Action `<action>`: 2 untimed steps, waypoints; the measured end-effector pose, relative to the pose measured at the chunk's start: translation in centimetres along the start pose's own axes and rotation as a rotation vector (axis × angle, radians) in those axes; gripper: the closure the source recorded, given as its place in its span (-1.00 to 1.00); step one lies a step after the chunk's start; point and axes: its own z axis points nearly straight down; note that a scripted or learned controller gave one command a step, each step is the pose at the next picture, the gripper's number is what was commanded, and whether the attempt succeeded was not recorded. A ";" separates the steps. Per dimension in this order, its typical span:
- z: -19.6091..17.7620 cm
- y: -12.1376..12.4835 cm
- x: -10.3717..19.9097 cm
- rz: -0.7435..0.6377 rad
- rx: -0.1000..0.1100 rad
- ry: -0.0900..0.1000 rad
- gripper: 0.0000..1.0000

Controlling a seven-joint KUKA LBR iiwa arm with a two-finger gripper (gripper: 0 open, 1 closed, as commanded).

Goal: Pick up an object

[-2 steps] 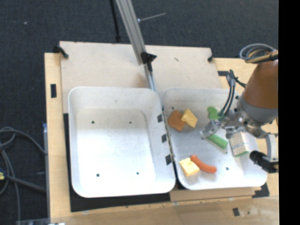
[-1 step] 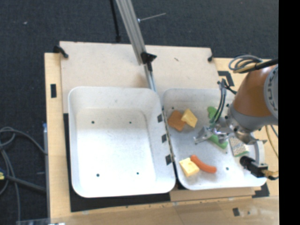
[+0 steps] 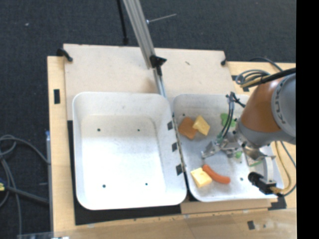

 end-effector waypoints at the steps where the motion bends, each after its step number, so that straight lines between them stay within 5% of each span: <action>1: -1.3 0.2 0.1 0.006 -0.008 0.003 1.00; 2: -6.3 0.0 0.8 -0.008 -0.009 0.002 1.00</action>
